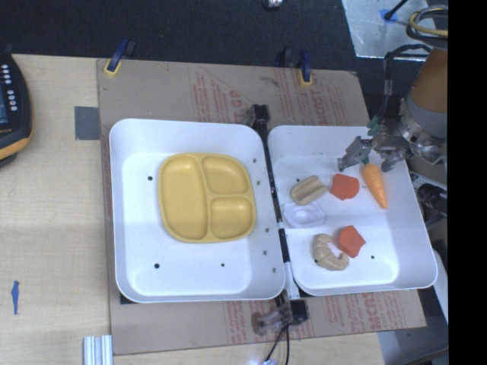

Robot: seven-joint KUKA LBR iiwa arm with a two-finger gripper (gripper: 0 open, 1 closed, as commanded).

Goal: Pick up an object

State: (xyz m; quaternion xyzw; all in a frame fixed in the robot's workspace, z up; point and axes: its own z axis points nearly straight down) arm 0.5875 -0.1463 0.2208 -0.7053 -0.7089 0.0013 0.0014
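Hovering over the right bin [426, 242], the gripper [372, 153] (jaws spread, grasping nothing) sits beside the carrot [374, 185].

1. Carrot [374, 185]: orange, tapered, lying in the right bin [396, 268], upper right.
2. Two red blocks [345, 187] [351, 240]: mid bin.
3. Tan bread roll [308, 189], croissant [329, 252]: left part.

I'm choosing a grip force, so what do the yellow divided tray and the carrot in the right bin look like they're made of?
The yellow divided tray looks like moulded plastic with a matte to satin finish: uniform colour, rounded compartment edges. The carrot seems to be a smooth plastic toy: even orange, simple tapered shape. Foam or rubber cannot be ruled out.
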